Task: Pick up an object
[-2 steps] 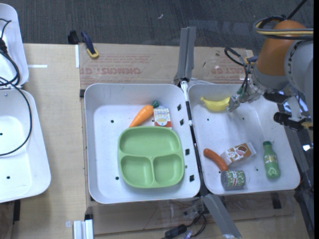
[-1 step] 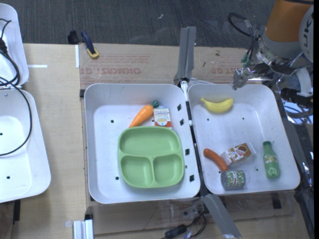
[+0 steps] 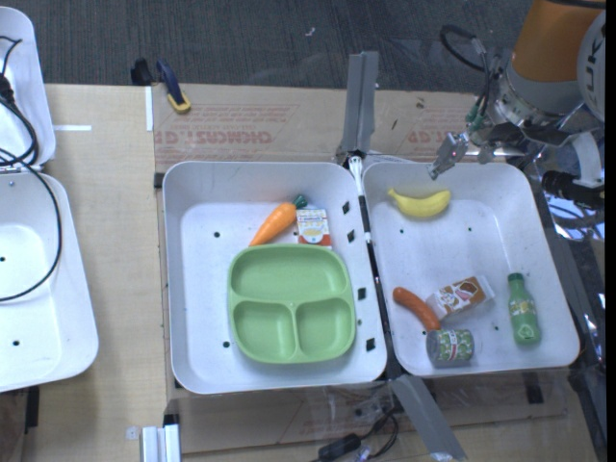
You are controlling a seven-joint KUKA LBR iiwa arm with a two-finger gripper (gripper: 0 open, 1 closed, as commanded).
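My gripper point(image 3: 450, 156) hangs over the back edge of the right bin point(image 3: 551, 258), a little above and to the right of a yellow banana point(image 3: 419, 202). It holds nothing that I can see. Further forward in that bin lie an orange-red sausage point(image 3: 416, 306), a brown and white carton point(image 3: 460, 296), a green can point(image 3: 449, 346) on its side and a green bottle point(image 3: 523, 308). The left bin point(image 3: 188, 258) holds a carrot point(image 3: 274, 221), a small juice carton point(image 3: 313, 227) and a green divided plate point(image 3: 291, 303).
A metal divider post point(image 3: 360, 104) stands between the bins at the back. Cables and the arm's grey body point(image 3: 558, 75) crowd the right bin's far right corner. A white fixture with black cables point(image 3: 24, 248) sits at the left edge of the bench.
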